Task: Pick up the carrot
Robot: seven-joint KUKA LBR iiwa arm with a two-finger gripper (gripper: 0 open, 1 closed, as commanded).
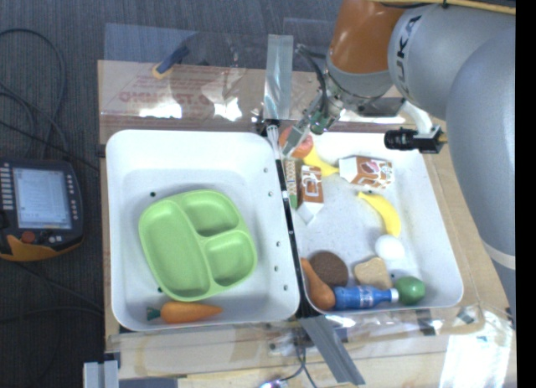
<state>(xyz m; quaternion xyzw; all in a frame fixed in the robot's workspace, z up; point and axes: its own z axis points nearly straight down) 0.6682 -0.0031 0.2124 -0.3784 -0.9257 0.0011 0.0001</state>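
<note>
Readable marks: almost none.

On my grey arm (444,51), by the orange band, I can make out part of the dark "KUKA" lettering, running sideways, cut off by the curve of the casing. The carton (311,183) in the right bin has a red/orange printed face w/ white shapes, too blurred to read. The pouch (368,172) near it carries red-brown print, also not legible. The blue bottle (362,297) at the front has a label, no letters I can resolve. The pendant (38,208) left of the bench shows a lit screen, content too small. Cardboard (176,93) behind the bins bears faint reddish print, unreadable.
</note>
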